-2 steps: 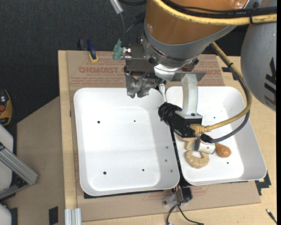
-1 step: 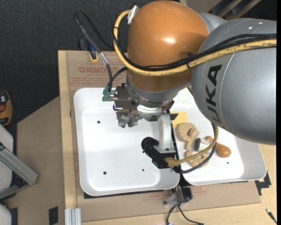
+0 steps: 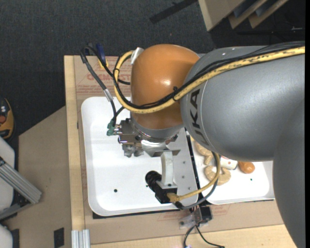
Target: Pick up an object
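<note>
Locate gripper (image 3: 131, 145) over left bin (image 3: 97, 160); cannot tell if spread or pressed together. Find orange object (image 3: 247, 167) and tan pieces (image 3: 213, 168) rightward, in right bin (image 3: 256, 193).

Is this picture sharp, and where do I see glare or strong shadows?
Camera view: fairly sharp overall; soft glare on the orange band and on the grey arm; the left bin is very bright, nearly washed out, and shadows there are faint.

Dark grey carpet (image 3: 43, 29) on the floor around the bench. Bench top (image 3: 73, 145) is tan board with red print. Aluminium extrusion (image 3: 19, 181) lower left, pale wooden boards (image 3: 230, 12) top right
</note>
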Action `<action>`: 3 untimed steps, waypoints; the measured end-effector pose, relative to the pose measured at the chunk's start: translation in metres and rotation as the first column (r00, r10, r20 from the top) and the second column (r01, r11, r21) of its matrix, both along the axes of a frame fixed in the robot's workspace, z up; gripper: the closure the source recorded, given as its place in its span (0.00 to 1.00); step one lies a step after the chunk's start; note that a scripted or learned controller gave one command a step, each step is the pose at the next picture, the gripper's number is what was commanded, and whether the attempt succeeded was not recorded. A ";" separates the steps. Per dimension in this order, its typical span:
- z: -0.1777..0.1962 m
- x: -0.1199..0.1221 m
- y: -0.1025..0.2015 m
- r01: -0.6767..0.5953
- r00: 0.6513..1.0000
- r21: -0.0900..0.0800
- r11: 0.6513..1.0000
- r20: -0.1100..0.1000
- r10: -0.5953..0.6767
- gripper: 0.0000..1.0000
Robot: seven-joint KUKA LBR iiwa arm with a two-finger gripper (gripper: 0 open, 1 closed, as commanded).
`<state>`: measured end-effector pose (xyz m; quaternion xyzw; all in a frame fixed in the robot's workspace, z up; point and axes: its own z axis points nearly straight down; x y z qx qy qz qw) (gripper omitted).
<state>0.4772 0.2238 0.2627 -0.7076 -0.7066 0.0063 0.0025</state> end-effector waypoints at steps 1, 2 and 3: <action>0.130 0.013 0.001 -0.003 1.000 0.013 1.000 0.027 0.003 1.00; 0.258 0.002 0.001 -0.004 1.000 0.014 1.000 0.028 0.003 1.00; 0.114 0.000 0.000 0.000 1.000 -0.002 1.000 -0.003 0.000 1.00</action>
